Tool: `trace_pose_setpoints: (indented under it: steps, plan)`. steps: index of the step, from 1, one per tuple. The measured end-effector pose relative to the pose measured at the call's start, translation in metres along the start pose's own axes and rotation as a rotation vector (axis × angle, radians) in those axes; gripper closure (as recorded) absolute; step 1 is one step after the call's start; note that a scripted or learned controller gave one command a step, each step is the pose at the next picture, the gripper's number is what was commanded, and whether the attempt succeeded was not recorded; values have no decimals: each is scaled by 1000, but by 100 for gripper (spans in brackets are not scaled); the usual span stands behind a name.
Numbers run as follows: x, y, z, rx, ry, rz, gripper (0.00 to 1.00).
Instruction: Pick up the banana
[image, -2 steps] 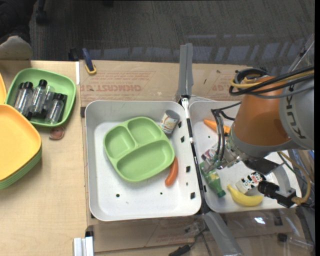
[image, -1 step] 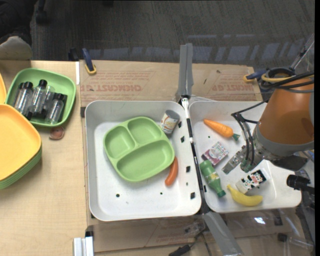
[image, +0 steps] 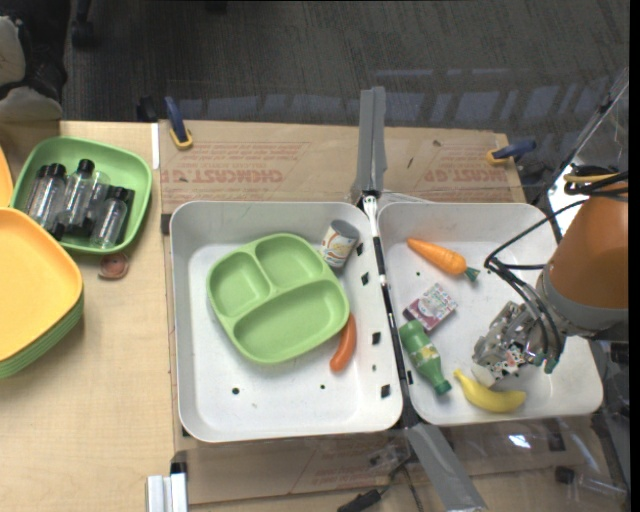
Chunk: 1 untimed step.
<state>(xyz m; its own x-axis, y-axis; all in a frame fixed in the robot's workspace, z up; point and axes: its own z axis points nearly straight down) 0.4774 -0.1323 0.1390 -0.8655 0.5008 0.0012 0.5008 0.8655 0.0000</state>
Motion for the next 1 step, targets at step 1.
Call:
trace_pose_setpoints:
  steps: [1]
  plan:
    - [21,44,-78,-1,-3,-80,100]
